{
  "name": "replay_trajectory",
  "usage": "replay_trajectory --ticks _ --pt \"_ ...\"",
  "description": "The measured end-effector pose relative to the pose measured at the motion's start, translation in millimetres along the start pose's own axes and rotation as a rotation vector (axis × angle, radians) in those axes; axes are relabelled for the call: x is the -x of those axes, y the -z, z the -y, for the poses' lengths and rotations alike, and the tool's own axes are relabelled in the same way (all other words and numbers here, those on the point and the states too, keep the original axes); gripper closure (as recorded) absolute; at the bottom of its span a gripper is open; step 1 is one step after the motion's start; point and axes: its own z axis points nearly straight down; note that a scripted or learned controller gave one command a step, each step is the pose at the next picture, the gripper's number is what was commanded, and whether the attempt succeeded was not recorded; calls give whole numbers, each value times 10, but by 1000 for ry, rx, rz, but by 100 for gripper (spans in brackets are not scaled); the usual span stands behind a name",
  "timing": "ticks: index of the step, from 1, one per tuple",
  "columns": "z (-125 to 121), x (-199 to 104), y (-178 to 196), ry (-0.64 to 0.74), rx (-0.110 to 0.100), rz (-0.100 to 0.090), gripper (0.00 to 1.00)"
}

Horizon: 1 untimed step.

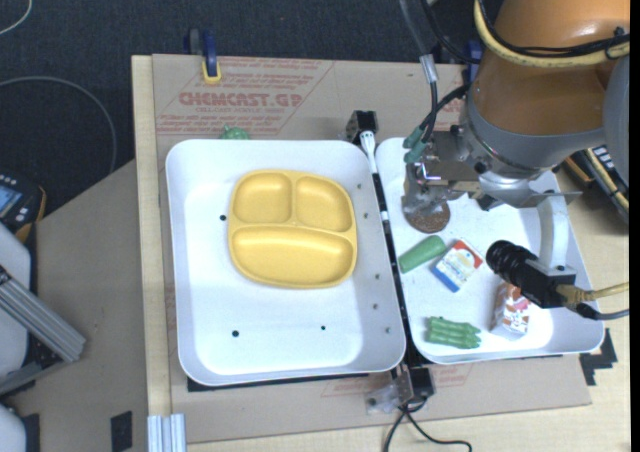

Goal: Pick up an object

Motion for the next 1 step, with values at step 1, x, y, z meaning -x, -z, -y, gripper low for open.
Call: replay_trajectory --ticks 1 --pt "-207 -671 -162 2 -14 3 100"
